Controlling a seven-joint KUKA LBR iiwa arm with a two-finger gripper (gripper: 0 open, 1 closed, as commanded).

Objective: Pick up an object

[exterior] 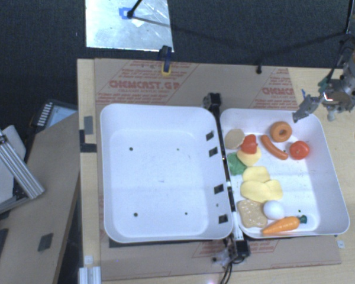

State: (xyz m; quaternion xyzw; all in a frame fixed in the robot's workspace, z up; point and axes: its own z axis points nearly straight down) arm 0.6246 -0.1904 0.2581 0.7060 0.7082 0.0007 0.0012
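Note:
My gripper (315,112) hangs over the far right corner of the right bin (336,201), its two fingers spread open with nothing between them. Just below and left of it in that bin lie a brown doughnut (280,131), a red tomato (299,149) and an orange sausage (273,147). Further left are a beige round piece (234,138), a red and yellow fruit (249,148) and a green piece (236,164). Toward the front sit yellow pieces (260,185), a cracker (251,213), a white egg (273,209) and a carrot (282,224).
The left bin (160,170) sits beside the right one, with a black divider and clips (219,152) between them. Both rest on a cardboard sheet (142,81). A cable (296,40) runs across the dark floor behind, near a shiny plate (127,16).

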